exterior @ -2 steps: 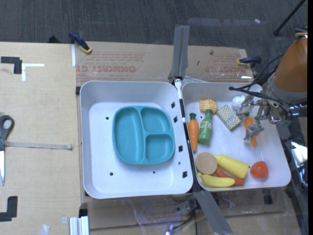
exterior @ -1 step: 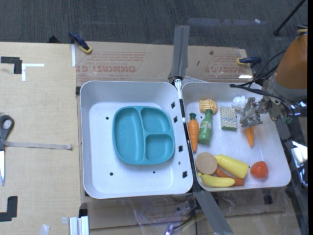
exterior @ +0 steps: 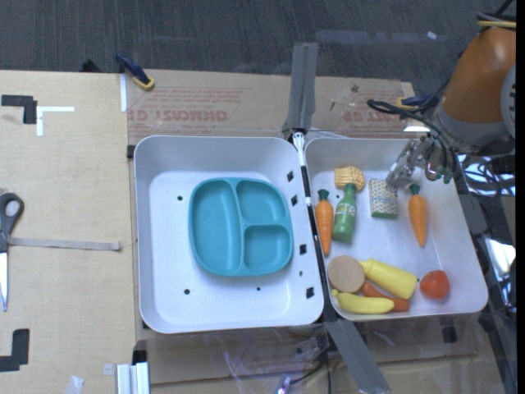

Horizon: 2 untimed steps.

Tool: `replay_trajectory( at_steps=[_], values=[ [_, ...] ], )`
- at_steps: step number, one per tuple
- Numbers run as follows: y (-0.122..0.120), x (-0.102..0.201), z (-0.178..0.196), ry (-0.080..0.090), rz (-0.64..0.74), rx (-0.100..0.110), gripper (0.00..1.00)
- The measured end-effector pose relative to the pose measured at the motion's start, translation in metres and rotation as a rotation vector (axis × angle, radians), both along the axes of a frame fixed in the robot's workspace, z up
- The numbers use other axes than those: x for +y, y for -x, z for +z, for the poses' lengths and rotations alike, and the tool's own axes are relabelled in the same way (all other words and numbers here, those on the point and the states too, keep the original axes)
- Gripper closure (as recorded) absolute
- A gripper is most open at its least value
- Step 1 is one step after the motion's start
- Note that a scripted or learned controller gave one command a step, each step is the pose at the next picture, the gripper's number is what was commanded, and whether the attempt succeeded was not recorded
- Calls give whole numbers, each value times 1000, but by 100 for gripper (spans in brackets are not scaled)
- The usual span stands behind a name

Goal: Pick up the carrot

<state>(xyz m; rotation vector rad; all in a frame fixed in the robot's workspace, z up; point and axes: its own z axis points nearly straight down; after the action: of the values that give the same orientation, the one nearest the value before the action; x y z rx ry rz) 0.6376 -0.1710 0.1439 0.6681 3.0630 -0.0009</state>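
Observation:
Two carrots lie in the right bin (exterior: 472,245). One carrot (exterior: 418,217) rests near the right wall, its green top pointing to the far side. The other carrot (exterior: 324,222) lies along the left wall beside a green bottle (exterior: 344,213). My gripper (exterior: 413,169) hangs over the far right part of this bin, just beyond the green top of the right-hand carrot and to the right of a pale green sponge-like block (exterior: 382,198). Nothing shows held in it.
The right bin also holds a corn cob (exterior: 349,176), a tan round disc (exterior: 346,274), a yellow bottle (exterior: 390,277), a banana (exterior: 365,303) and a tomato (exterior: 435,284). A teal divided plate (exterior: 242,226) sits in the left bin (exterior: 156,245). Scissors (exterior: 6,220) lie at the far left.

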Motion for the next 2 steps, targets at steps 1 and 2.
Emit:
replay_trajectory(
  at_steps=[1, 2],
  values=[
    [0, 0, 0, 0, -1, 0, 0],
    [20, -26, -40, 1, 120, -2, 0]
  ],
)
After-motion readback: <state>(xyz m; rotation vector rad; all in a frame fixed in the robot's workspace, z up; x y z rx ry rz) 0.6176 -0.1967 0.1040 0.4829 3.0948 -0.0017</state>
